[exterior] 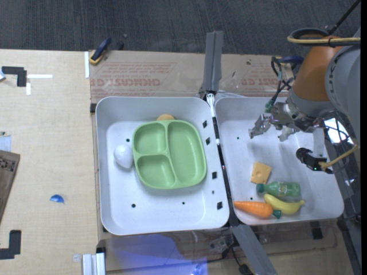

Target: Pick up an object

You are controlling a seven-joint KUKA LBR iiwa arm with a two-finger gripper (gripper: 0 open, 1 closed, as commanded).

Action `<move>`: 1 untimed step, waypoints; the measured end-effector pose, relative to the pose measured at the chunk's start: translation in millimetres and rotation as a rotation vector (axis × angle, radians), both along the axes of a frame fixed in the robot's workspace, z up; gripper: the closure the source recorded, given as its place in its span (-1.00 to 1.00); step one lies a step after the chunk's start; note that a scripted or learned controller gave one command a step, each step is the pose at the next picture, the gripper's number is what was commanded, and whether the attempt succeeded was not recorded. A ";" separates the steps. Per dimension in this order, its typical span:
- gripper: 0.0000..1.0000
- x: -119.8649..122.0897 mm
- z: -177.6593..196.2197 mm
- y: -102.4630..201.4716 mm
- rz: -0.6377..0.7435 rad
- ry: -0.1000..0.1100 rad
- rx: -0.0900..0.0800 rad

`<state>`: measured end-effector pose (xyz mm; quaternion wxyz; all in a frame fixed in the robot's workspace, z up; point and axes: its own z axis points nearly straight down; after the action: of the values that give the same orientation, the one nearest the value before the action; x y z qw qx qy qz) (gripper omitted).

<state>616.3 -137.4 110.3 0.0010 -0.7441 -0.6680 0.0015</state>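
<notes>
The carrot (253, 209) lies nearest the camera, at the right bin's (241, 153) front wall, long axis roughly left to right, green end touching the banana (283, 204). The left bin (114, 211) carries a green three-compartment tray (170, 153), smooth plastic with rounded corners; a white ball (123, 155) touches its left edge and an orange item shows behind its far rim. The banana curves along a green bottle (281, 189) lying on its side. A flat yellow wedge (261, 172) sits just behind. The gripper (272, 128) hangs well apart, fingers spread, empty.
</notes>
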 end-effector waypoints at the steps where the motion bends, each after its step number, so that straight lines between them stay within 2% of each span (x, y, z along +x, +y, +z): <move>1: -1.00 -49.1 -19.6 30.8 0.196 0.000 0.001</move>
<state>567.2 -106.5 90.7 0.0013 -0.6751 -0.7377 0.0010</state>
